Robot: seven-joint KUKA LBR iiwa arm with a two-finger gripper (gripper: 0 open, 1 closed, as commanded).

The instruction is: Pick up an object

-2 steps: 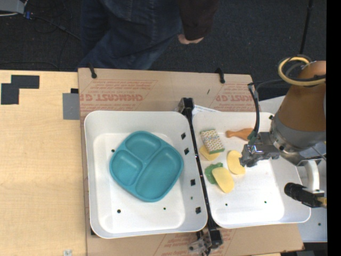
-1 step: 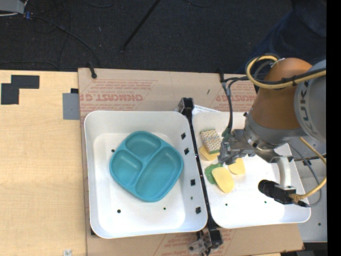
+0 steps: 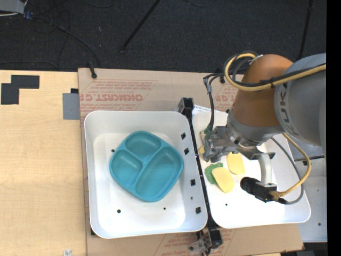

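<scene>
Two pale yellow, rounded pieces [image 3: 230,172] and a small green piece [image 3: 213,170] lying close together by the left wall of the right bin [image 3: 290,215]. Gripper [image 3: 212,149] low just above them; finger state impossible to tell. Teal divided plate [image 3: 146,165] mid left bin [image 3: 101,212].

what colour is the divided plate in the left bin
Teal blue, a plain divided plate, seen clearly in the camera view.
</scene>
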